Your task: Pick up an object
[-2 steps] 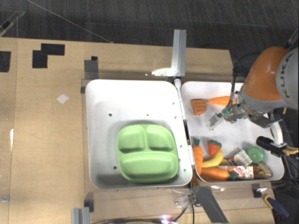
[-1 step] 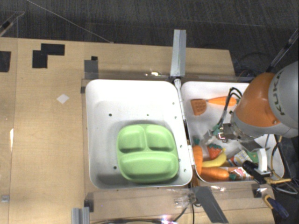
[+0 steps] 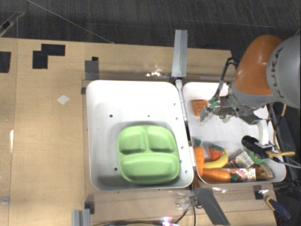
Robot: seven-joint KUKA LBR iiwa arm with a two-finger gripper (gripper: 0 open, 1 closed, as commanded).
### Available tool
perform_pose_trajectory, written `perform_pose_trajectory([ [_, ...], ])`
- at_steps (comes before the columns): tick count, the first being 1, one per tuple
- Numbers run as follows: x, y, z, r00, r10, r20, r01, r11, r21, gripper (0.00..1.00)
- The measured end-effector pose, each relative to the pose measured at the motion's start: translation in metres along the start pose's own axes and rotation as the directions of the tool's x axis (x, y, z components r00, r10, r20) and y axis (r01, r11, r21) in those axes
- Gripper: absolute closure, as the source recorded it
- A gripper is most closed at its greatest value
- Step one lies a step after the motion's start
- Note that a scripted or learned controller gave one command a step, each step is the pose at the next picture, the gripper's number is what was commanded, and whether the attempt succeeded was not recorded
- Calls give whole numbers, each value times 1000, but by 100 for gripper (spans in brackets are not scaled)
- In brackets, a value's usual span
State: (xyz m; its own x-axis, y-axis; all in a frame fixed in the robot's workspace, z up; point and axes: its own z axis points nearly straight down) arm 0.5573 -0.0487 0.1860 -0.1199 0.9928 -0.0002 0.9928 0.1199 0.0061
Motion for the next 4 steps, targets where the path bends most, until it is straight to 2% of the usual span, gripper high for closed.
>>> perform_pose_trajectory([
  [1, -44, -46, 70, 995, -101, 0, 101, 995, 3, 0],
  [2, -38, -69, 92, 993, -115, 7, 115, 993, -16, 0],
  [3, -35, -66, 80, 993, -119, 4, 119, 993, -22, 100],
  [4, 31, -43, -42, 994, -113, 0, 113, 994, 0, 100],
])
